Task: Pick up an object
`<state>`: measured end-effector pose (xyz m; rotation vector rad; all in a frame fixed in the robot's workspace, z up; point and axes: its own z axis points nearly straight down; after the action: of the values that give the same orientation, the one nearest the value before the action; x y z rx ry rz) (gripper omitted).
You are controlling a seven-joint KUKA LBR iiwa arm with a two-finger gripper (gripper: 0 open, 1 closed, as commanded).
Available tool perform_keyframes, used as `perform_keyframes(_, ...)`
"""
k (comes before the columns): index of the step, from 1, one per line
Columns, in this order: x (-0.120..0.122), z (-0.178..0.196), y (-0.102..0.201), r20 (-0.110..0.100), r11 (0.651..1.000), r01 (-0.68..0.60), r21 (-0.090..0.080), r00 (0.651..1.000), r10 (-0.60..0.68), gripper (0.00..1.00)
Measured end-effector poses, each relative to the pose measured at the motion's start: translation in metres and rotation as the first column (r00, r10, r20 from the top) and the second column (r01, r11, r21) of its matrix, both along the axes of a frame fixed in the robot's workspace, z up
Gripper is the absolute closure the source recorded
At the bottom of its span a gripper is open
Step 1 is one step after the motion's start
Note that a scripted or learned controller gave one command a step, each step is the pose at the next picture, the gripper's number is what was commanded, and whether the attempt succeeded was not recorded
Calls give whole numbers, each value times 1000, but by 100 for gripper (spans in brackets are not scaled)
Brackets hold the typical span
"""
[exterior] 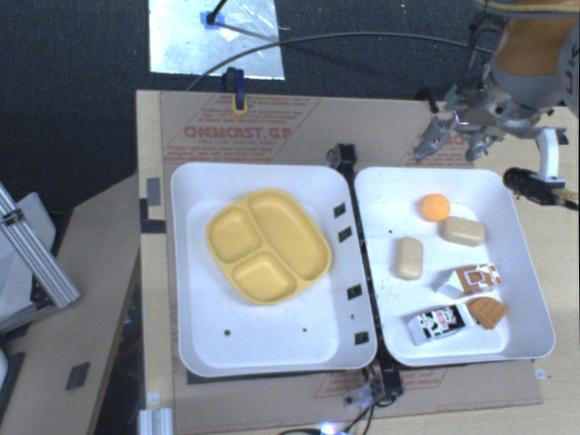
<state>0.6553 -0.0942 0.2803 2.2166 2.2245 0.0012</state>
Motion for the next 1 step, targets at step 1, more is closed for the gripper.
perform_keyframes(1, -3, -61, 0, -3, 1000, 2, 0, 1000, -2, 0)
